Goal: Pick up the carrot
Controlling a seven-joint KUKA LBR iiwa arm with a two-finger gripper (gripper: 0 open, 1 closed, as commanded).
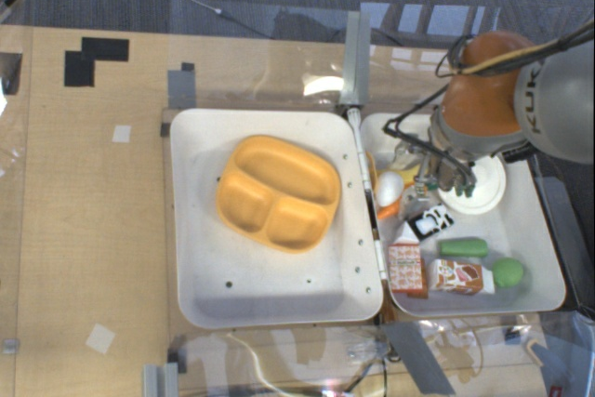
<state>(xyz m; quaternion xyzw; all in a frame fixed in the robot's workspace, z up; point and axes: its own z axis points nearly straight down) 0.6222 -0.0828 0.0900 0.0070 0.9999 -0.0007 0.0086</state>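
Small cartons [407,270] lie nearest us in the right bin [548,288]. The carrot [388,210] sits by its left wall, beside an egg [389,190]. Likely light, stiff, slippery; pinch mid-length. We cannot tell the gripper [429,186] fingers' state.

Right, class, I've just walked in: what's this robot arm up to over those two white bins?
The arm reaches in from the right and hangs its gripper low over the right bin. That bin holds toy food: an egg, a green vegetable, a green ball, small cartons and a white plate. A sliver of orange, possibly the carrot, lies beside the egg, not yet lifted. The left bin holds a yellow divided tray.
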